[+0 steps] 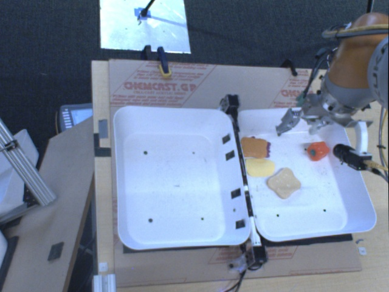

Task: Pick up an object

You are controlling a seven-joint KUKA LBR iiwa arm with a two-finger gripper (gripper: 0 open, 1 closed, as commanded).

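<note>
The right bin [340, 218] holds several small objects. An orange-brown piece [255, 146] lies by its left wall, with a flat yellow piece [260, 167] just below it. A tan cookie-shaped piece [284, 182] sits nearer the front. A small red-orange object [316, 151] lies to the right. My gripper [302, 125] hangs over the back of the right bin, above and between the orange-brown piece and the red-orange object. Its fingers are spread open and hold nothing.
The left bin [176, 175] stands beside the right one, with a row of black clips [234, 157] along the shared wall. A black part [346, 156] of the arm's fittings hangs just right of the red-orange object. Cardboard [182, 84] lies under both bins.
</note>
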